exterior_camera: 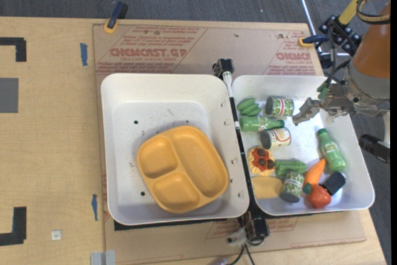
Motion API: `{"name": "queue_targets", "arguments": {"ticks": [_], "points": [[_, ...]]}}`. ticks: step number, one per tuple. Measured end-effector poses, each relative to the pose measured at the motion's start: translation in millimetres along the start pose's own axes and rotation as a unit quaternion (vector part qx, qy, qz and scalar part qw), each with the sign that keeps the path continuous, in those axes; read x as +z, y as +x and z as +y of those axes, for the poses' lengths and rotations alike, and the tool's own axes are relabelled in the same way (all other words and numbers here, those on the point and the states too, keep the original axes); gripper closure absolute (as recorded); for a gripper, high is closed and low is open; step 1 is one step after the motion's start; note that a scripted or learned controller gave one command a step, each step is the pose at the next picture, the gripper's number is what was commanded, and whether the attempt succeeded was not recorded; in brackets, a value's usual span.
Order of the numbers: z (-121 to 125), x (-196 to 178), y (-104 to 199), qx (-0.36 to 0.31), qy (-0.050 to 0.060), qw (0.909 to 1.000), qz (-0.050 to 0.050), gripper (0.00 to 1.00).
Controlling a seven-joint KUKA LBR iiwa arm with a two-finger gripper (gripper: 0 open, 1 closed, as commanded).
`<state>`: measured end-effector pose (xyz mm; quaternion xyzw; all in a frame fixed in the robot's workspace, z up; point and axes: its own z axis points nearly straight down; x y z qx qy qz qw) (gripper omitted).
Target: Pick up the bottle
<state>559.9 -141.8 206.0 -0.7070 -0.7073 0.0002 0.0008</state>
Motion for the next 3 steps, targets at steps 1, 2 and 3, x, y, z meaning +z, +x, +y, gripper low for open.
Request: {"name": "queue_targets", "arguments": {"ticks": [1, 2, 3], "points": [[-1.1, 98.1, -40.8, -0.002, -0.007, 1.0000, -0.002, 0.00], [-1.8, 112.3, -53.6, -0.023, 0.000, 0.9997, 0.009, 0.00], [-44.4, 116.5, -66.7, -0.177, -0.009, 0.9841, 0.010, 0.00]]}}
